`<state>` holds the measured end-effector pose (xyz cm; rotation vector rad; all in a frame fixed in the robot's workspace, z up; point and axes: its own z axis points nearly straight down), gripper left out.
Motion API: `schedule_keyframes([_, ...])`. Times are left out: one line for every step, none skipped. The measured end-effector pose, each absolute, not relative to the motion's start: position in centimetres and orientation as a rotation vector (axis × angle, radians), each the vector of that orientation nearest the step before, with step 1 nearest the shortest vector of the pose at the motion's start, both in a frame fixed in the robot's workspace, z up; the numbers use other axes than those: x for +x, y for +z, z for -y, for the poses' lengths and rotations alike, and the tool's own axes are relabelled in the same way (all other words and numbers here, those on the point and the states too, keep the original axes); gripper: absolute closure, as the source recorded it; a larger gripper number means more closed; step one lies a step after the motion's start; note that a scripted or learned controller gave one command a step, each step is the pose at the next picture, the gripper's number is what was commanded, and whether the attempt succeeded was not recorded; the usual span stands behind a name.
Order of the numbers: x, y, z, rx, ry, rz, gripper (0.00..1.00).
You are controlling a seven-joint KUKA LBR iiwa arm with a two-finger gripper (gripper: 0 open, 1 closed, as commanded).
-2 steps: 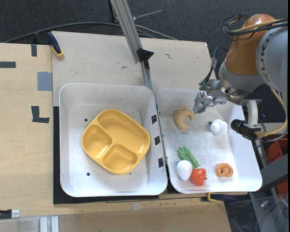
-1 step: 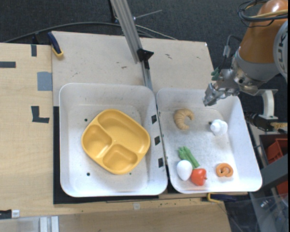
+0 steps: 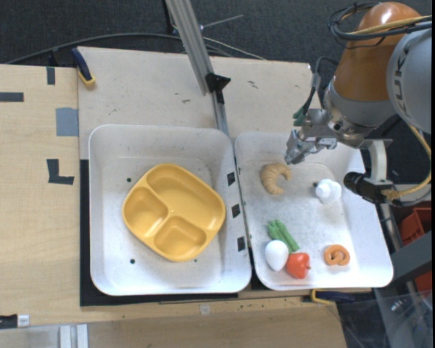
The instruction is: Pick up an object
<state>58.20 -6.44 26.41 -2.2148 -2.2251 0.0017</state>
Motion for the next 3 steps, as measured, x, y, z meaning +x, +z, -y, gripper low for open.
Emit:
schedule_keyframes([57.3, 24.4, 0.9, -2.211, 0.003, 2.226, 1.0])
schedule_keyframes([55.8, 24.6, -3.9, -2.212, 0.002, 2.227, 1.0])
schedule_keyframes([54.4, 22.6, -9.8, -2.21, 0.004, 2.227, 1.0])
